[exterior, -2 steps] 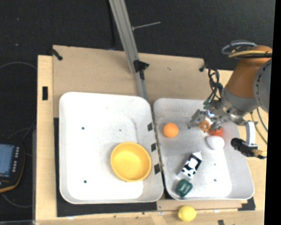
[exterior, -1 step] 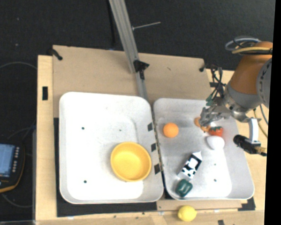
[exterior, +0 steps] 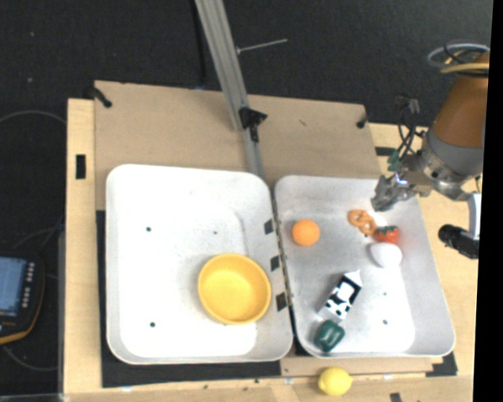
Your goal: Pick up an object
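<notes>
We hover our gripper (exterior: 390,195) over the right bin's (exterior: 428,272) far corner, grip state impossible to tell, because the nearest pickable, an orange pretzel-shaped toy (exterior: 361,219), lies just beside it.

Grey arm (exterior: 445,164), orange band (exterior: 463,110)

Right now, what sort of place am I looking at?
Probably a robotics lab test bench: a grey arm with a gripper reaches over two white bins of toys, and a handheld control pendant sits nearby.
</notes>
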Controlling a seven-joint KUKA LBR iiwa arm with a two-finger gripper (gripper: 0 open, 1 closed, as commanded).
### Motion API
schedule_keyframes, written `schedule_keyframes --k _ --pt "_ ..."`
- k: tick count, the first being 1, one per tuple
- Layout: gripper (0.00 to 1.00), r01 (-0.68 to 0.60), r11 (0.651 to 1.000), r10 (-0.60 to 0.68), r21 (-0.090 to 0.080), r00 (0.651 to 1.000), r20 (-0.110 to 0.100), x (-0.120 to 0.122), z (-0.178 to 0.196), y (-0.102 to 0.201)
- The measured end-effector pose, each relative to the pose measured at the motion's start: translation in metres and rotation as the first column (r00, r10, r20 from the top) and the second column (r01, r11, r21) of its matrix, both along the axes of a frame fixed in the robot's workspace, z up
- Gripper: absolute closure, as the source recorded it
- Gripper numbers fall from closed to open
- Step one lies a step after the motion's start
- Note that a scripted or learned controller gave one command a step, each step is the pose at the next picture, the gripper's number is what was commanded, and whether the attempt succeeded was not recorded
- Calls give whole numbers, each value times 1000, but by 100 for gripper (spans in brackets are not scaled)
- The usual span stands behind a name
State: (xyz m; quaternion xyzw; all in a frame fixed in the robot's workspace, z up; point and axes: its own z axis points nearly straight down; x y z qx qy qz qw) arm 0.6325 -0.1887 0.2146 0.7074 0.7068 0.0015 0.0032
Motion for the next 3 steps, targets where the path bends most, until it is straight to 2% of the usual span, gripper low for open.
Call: schedule_keyframes --k 1,3 --pt "100 -2 1000 2 2 1000 -4 1 9 0" --pt "100 -8 1000 8 4 1000 -5 -13 30 100"
